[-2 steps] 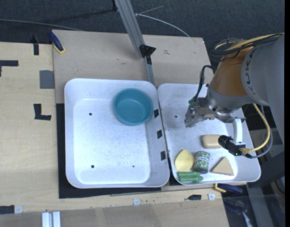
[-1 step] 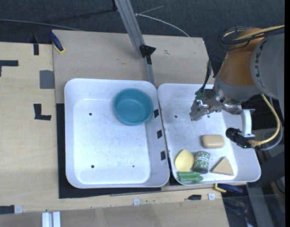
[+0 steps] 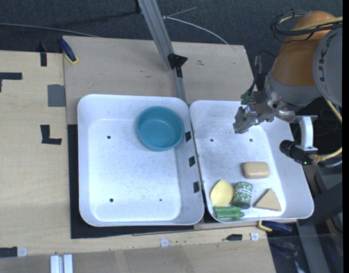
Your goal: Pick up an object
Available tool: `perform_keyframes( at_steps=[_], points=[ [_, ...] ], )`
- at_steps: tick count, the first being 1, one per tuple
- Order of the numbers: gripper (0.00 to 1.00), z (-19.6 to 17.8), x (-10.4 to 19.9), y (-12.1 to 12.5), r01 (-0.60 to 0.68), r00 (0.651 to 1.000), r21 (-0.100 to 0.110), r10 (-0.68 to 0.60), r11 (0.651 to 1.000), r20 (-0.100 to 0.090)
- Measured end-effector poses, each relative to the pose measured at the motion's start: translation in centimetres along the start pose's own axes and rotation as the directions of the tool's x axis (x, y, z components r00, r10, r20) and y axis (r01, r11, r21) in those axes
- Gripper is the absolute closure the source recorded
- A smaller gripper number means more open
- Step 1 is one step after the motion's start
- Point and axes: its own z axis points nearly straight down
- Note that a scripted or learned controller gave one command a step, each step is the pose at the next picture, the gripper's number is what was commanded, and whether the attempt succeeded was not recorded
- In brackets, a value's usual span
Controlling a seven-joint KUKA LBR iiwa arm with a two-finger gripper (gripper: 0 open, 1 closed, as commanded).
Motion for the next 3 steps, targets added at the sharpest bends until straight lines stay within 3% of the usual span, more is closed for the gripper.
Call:
perform_keyframes(
  at_steps=[1,3],
  points=[
    [1.0,-1.4,0.0,0.0,-0.001,1.0,0.004,0.001,1.0,-0.001],
    [1.0,0.0,11.4,-4.0,0.005,1.0,0.008,-0.005,1.0,-0.002]
  ],
)
